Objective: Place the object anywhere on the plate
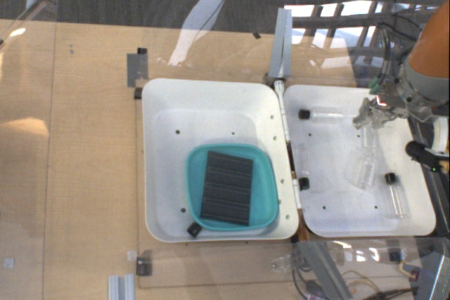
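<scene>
Gripper (370,116) over right bin (330,218), grip state I cannot tell | dark ridged block (227,187) already resting on teal plate (264,179) | I judge placement done.

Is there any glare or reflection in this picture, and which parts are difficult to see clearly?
Camera view: pale reflections streak the wooden bench, as from a clear sheet above it; the transparent tubes in the right bin almost vanish against the white; the teal plate and dark ribbed block are crisp; the gripper is small and soft.
</scene>
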